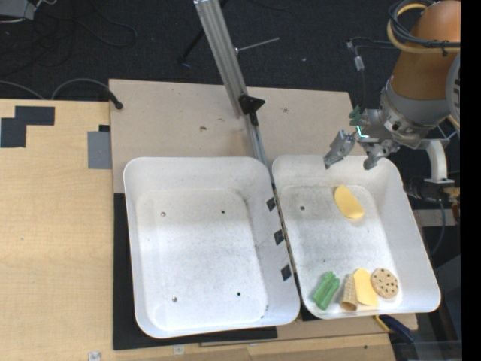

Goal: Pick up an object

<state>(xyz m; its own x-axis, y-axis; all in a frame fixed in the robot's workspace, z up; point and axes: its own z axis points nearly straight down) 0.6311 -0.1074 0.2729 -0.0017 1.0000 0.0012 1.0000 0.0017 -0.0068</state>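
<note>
My gripper [355, 153] hangs over the far rim of the right bin [421, 256], open, with nothing between its two fingers. A yellow oval object [348, 201] lies in that bin a short way in front of the gripper. Along the bin's near edge sit a green ridged piece [326, 289], a tan cone [349, 295], a pale yellow block [364, 286] and a round spotted cookie [384, 283], close together.
The left bin [150, 194] lies beside the right one, with black clips [279, 236] along the shared edge. A slanted aluminium bar [229, 70] rises behind the bins. The arm's orange band [428, 43] stands at the upper right.
</note>
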